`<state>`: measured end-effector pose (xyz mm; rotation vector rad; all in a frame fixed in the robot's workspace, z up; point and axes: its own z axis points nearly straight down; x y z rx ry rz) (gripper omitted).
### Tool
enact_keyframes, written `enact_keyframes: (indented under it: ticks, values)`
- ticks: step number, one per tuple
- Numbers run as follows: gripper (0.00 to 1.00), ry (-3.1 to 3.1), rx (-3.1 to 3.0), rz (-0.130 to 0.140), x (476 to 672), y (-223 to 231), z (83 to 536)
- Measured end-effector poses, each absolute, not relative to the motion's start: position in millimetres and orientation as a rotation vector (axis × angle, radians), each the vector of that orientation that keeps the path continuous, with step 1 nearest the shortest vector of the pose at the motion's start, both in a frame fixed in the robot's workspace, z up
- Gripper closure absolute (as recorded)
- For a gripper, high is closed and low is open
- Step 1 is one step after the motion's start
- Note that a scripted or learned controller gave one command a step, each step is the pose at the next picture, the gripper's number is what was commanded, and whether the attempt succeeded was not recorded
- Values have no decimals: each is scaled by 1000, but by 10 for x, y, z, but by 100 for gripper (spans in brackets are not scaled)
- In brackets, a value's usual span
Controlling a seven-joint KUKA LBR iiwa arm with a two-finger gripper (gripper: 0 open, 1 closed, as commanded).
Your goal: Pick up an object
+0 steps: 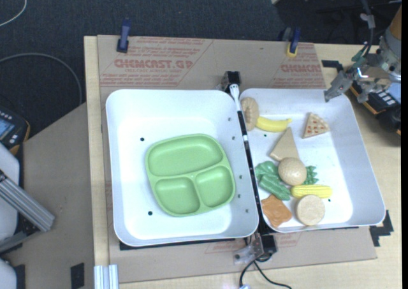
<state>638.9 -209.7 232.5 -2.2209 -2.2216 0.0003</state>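
**Ana:** Objects for picking all lie in the right-hand shallow white bin [363,173]. But start from the left, please.

**Ben:** Left first: the left shallow white bin [121,154] holds a light green plastic tray with three compartments [189,173], lying flat near its middle. Both bins sit on a brown cardboard sheet with red lettering [159,58], which lies on the pale wooden tabletop [389,166]; two blue clamps [123,36] pin the sheet at its far edge.

**Ana:** And across the black divider?

**Ben:** At the far left corner of the right bin lies a tan potato-shaped toy [249,111], with a yellow toy banana [273,124] just beside it. Below that is a beige wedge [285,146], and farther right, apart from the rest, a triangular toy pizza slice with red dots [314,125]. Nearer the camera the things crowd together: dark green leafy toy pieces [273,183], a round beige ball-like piece [292,170] touching them, a yellow toy corn cob [311,191] beneath it, then an orange block [276,210] beside a round cream disc [310,210].

**Ana:** Where is the arm?

**Ben:** At the far right. The grey metal end effector [338,87] hangs at the bin's far right corner, well apart from the crowded toys; the pizza slice is nearest. Its fingers look spread and hold nothing.
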Motion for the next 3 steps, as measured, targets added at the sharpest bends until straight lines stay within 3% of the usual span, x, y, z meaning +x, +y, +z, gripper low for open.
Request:
enact_keyframes:
  ticks: [1,2,3]
  values:
    - [0,-2218,-2211,5,6446,-1692,1017]
    - [100,-2226,-2221,-2,6470,-1722,1206]
    - [100,-2217,-2219,3,5997,-1454,839]
